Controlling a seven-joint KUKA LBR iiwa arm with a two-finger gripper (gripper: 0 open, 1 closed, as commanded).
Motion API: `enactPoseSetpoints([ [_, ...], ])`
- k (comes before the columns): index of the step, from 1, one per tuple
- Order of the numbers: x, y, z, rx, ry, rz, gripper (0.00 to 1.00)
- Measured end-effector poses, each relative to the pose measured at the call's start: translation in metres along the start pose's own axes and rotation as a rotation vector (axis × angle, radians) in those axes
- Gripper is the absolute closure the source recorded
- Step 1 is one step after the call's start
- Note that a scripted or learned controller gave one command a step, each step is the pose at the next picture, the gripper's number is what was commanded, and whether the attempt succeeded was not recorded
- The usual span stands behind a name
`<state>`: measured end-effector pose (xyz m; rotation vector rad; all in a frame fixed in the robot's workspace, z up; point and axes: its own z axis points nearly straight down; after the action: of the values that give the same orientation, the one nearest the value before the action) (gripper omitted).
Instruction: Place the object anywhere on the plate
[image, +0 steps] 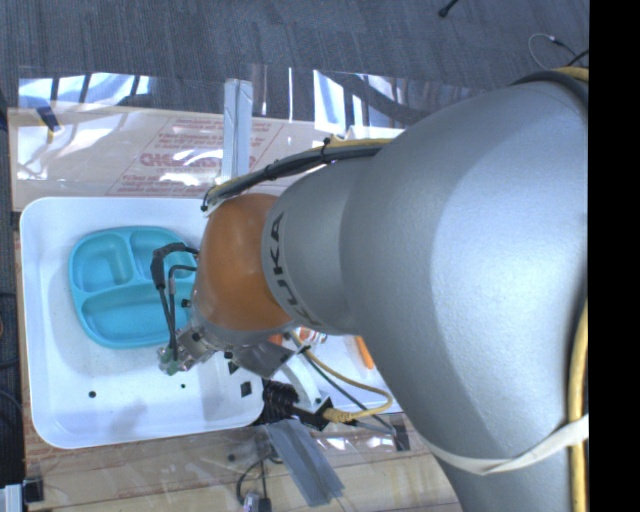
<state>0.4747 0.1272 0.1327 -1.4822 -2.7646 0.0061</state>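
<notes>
In the left bin (45, 400), the blue divided plate (115, 290) is lying flat near the far-left corner. The arm (400, 260) is hanging over the bin's right half, hiding the jaws; their state cannot be told. The object's location: cannot tell.

Dark grey ribbed carpet (250, 35) fills the top of the view behind the tabletop (120, 160). The tabletop is a pale brown surface with mirrored red print under a clear, shiny sheet (110, 95) that catches bright bluish glare along its far edge. A thin upright clear divider (238, 125) rises from it. A black cable end (448, 8) lies on the carpet.
</notes>
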Motion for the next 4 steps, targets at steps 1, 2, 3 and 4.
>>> enactPoseSetpoints([
  [1, 0.053, 0.035, -0.011, 0.000, -0.001, 0.055, 1.00],
  [2, 0.037, 0.060, -0.064, -0.002, -0.001, -0.006, 1.00],
  [3, 0.037, 0.060, -0.064, -0.002, -0.001, -0.005, 0.00],
  [4, 0.052, 0.035, -0.142, -0.004, -0.001, 0.230, 0.00],
])
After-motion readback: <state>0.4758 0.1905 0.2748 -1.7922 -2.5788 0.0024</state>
